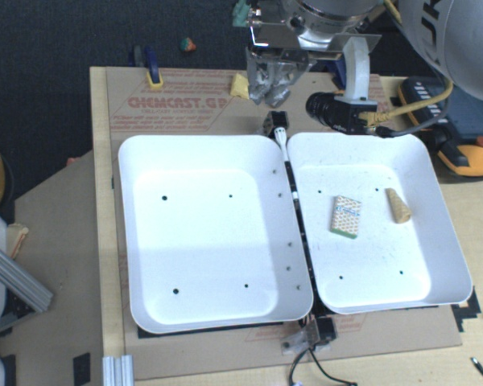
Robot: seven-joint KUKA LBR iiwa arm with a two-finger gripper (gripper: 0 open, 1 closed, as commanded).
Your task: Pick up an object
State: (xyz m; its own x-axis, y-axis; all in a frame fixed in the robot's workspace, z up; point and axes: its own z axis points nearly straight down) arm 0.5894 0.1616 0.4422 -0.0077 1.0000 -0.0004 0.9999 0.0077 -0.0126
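You see a big brown board (185,103) lying on the bench, with red letters printed on it. On the board sit two white bins side by side. The left bin (145,240) has only small dark dots on its floor. The right bin (435,215) holds two things. Above the bins, at the top, you see the grey arm (459,22) reaching in from the right. Its gripper (272,83) hangs over the board, just behind the place where the two bins meet. You cannot tell if it is wide or narrow, and you see nothing in it. In the right bin, near the middle, lies a small flat block (346,216) with a dotted top and a green edge. Near it, to the right, lies a smaller tan cork-like piece (398,206). They are apart, not touching.
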